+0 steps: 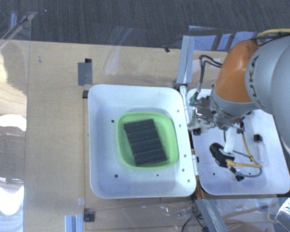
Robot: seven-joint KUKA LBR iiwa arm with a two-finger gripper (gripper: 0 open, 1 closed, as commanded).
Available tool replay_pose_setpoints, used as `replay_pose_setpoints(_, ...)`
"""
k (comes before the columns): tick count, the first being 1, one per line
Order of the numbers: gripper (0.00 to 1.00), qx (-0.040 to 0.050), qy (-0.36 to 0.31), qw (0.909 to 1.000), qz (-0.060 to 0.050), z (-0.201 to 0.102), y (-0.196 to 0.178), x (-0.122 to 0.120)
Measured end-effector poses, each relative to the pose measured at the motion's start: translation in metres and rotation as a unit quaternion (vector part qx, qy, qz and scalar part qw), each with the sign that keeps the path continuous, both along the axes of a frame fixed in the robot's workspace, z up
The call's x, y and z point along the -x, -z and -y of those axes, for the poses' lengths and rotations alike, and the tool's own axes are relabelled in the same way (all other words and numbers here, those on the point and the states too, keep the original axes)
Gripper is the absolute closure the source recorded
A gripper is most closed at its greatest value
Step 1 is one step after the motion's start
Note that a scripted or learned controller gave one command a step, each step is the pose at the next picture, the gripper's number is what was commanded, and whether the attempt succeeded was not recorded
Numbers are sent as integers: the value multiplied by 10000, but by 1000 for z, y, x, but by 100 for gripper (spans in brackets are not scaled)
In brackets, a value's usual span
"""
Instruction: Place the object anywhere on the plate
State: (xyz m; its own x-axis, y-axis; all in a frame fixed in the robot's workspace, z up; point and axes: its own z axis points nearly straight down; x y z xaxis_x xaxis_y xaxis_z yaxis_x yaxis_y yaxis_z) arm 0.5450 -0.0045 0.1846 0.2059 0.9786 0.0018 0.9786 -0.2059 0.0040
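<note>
– Is the object on the plate yet?
– It looks done. The dark ribbed block (145,141) lies flat inside the green plate (121,134), in the left bin (100,129).
– And the arm?
– The arm (237,81) hangs over the right bin (270,175), well apart from the block. I cannot tell whether its grip is wide or narrow.

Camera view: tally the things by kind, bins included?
White bins: 2, left bin and right bin
Green plate: 1
Dark ribbed block: 1
Total: 4
</note>
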Motion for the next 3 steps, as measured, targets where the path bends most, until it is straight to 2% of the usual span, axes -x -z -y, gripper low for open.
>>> replay_pose_setpoints(1, 100, 5, -948, 9955, 8, -62, -23, 2)
replay_pose_setpoints(2, 0, 4, -948, 9955, 9, -62, -23, 2)
replay_pose_setpoints(3, 0, 13, -1388, 9903, 12, -15, -1, -30)
